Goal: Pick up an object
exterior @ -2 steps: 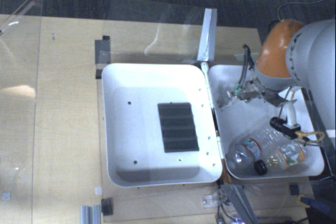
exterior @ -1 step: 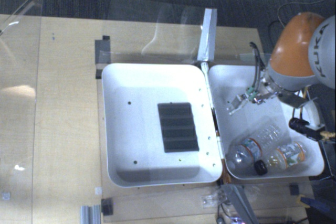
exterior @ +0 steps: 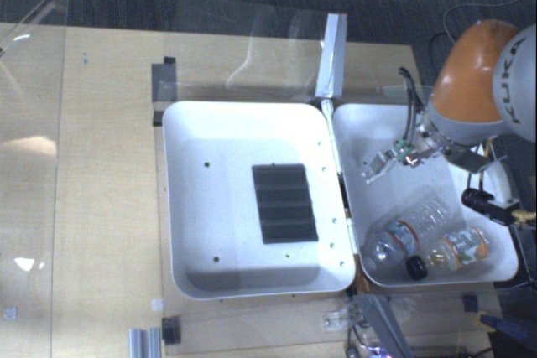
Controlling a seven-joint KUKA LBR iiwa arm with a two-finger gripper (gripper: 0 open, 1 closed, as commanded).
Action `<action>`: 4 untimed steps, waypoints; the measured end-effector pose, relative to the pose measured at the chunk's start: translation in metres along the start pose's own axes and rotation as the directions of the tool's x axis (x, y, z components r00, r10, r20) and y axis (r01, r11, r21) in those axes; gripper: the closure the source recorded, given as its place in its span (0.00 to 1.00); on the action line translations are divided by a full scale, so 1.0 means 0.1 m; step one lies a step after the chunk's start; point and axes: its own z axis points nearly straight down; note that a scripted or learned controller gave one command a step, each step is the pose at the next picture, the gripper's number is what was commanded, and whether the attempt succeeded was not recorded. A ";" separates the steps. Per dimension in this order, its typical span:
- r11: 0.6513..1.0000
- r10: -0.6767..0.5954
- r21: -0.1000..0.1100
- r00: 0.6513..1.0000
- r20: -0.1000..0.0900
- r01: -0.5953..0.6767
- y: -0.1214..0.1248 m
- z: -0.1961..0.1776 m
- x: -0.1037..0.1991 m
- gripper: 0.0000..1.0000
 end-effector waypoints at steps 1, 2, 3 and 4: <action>1.000 -0.010 0.001 1.000 -0.001 0.010 -0.57 0.41 0.01 0.00; 1.000 0.022 -0.012 1.000 0.007 -0.022 -0.86 0.33 0.03 0.00; 0.994 -0.106 -0.007 0.994 0.007 0.106 -0.78 0.73 0.28 0.00; 0.988 -0.151 -0.007 0.988 0.004 0.151 -0.72 0.74 0.18 0.00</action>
